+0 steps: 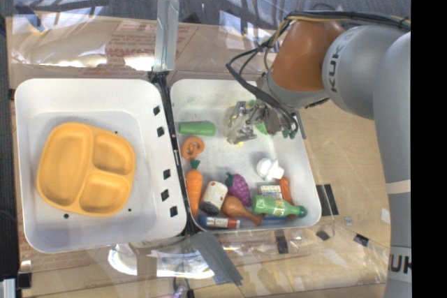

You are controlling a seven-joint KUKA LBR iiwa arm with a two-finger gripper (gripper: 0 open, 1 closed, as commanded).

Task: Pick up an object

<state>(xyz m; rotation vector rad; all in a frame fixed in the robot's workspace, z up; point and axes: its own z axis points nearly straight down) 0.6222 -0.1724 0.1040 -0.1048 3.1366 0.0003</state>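
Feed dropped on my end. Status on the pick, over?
Gripper low in right bin, nothing seen held. Green piece lies left of it, apart. Toys crowd the bin's near end. Yellow tray in left bin.

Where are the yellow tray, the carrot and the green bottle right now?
yellow tray [85, 169], camera view, centre divider of the tray.
carrot [194, 186], camera view, middle of its orange body.
green bottle [276, 206], camera view, its green body.

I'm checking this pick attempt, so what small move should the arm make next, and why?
Probably a short drop toward a chosen item, perhaps the green cucumber-like piece. The gripper hangs over a bare patch of the right bin with nothing seen between its fingers, while the toys lie mostly left of it and along the near edge.
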